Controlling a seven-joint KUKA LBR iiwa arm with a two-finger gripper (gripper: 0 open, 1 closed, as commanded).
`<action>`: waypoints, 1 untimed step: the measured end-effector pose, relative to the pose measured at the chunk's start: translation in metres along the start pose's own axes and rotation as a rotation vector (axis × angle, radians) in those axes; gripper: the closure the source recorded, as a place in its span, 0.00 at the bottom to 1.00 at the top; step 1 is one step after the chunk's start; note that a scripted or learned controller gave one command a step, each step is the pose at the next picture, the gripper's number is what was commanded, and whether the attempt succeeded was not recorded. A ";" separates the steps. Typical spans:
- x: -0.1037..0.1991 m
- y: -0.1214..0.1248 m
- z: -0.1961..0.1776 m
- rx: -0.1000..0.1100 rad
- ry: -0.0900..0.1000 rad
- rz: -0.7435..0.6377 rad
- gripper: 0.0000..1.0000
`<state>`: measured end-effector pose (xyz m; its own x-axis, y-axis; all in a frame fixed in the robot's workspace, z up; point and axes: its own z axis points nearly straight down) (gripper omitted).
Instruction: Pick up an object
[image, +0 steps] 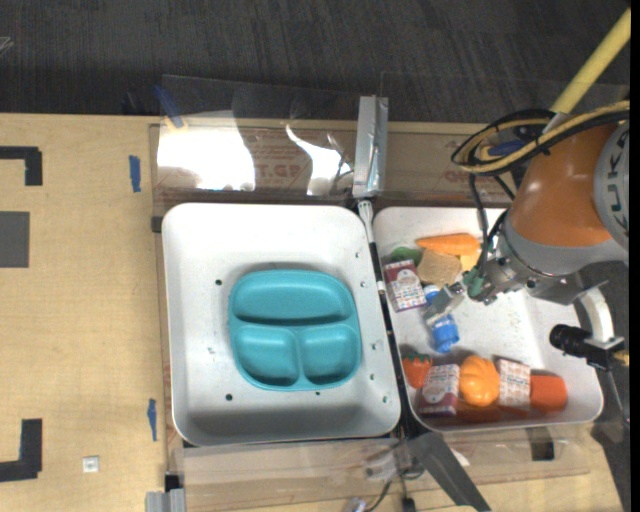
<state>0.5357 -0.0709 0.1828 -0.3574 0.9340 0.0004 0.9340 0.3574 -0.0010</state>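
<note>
Camera view, looking down at a slant: two white bins side by side. The left bin (190, 260) carries a teal divided tray (293, 327) and nothing the arm is near. The right bin (585, 400) holds the clutter: an orange carrot-like piece (450, 243) at the top, a tan block (437, 266) just below it, a small printed box (406, 287) by the dividing wall, a little blue item (442, 333) in the middle, and along the near wall a row of small packets with an orange pumpkin-like toy (479, 381) between them.

The arm (565, 205) reaches in from the right; the gripper (478, 286) sits low over the upper middle of the right bin, just right of the tan block and above the blue item. Its state is unreadable at this scale (I cannot tell), and nothing is visibly held.

Judged step: approach or descent, before any grasp. Next move likely calls for settling on one target, probably the tan block or the blue item, centring over it and closing without nudging neighbours.
</note>
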 end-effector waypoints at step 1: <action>-0.040 0.027 0.095 -0.007 -0.003 -0.074 0.00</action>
<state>0.5755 -0.0988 0.0873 -0.4258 0.9048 -0.0024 0.9048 0.4258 0.0056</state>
